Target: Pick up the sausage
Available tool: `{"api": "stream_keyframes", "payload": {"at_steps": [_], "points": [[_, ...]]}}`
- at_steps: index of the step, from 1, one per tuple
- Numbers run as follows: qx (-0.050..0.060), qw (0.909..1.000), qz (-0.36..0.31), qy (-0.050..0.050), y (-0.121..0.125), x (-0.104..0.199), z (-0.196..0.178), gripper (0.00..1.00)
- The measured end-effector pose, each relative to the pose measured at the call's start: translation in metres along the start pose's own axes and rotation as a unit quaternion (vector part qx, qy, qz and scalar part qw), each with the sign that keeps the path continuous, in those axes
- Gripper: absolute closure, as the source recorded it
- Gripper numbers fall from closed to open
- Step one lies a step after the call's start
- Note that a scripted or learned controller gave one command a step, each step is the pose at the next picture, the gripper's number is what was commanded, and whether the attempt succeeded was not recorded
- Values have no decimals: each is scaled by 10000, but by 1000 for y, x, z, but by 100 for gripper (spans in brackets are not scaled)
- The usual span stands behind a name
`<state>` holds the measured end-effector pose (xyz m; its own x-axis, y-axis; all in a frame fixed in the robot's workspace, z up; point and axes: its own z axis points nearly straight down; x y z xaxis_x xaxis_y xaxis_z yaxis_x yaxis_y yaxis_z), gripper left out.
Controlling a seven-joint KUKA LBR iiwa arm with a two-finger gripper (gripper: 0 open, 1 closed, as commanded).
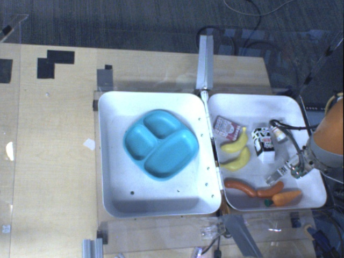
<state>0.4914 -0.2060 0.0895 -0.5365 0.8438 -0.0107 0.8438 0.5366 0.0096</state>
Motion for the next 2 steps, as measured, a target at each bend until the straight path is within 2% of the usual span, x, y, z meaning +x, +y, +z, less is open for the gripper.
{"api": "stream_keyframes", "payload": {"at_steps": [1, 2], "points": [[-27, 10000, -11, -13, 3, -1, -12, 100], [-26, 10000, -7, -12, 3, -1, -12, 0]]}}
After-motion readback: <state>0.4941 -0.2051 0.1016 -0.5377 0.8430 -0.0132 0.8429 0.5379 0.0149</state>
